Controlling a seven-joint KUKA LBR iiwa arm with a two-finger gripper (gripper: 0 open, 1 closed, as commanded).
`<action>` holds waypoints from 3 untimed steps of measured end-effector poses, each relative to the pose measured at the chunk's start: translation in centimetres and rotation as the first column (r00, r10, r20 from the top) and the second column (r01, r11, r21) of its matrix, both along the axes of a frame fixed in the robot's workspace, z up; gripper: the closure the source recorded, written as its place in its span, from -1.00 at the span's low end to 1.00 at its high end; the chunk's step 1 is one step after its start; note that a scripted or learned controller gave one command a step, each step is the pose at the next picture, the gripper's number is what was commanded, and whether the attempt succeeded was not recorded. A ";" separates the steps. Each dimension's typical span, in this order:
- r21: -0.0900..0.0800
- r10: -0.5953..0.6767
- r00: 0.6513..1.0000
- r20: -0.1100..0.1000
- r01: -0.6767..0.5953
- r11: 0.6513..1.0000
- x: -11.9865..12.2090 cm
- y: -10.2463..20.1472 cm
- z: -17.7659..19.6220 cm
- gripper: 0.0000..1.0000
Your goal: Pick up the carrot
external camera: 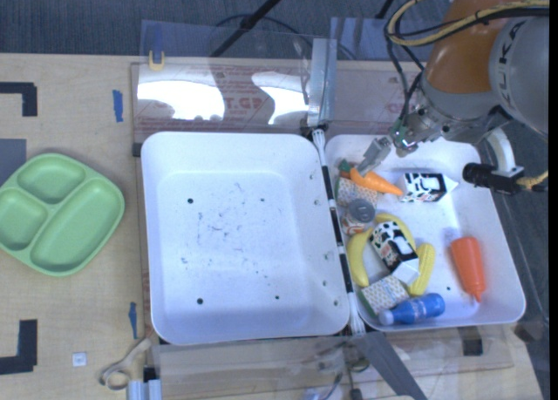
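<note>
Approach step in hand: tool (377, 153) is hovered at the 11 o'clock corner of the right bin (506, 298), just above the carrot (377, 182); nothing is seen held, finger state cannot be told. Next, a short descent and a close across the carrot's body are needed. Right bin also holds a banana (357, 261), cow toy (390, 246), blue bottle (416, 309), second orange piece (469, 266) at 4 o'clock. Left bin (235, 233) is bare

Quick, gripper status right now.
Gripper: hovering at the green-topped end of the carrot in the right bin; open or closed cannot be told.
</note>
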State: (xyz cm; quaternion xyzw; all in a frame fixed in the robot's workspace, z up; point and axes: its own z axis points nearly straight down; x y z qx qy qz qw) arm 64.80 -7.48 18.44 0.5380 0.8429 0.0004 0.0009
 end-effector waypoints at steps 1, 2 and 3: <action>0.000 -0.018 1.000 0.010 0.018 1.000 1.4 -3.7 -8.3 -1.00; 0.002 -0.019 1.000 0.011 0.019 1.000 1.5 -3.6 -7.3 1.00; 0.000 0.219 0.976 0.000 -0.219 0.976 -1.6 2.2 1.3 1.00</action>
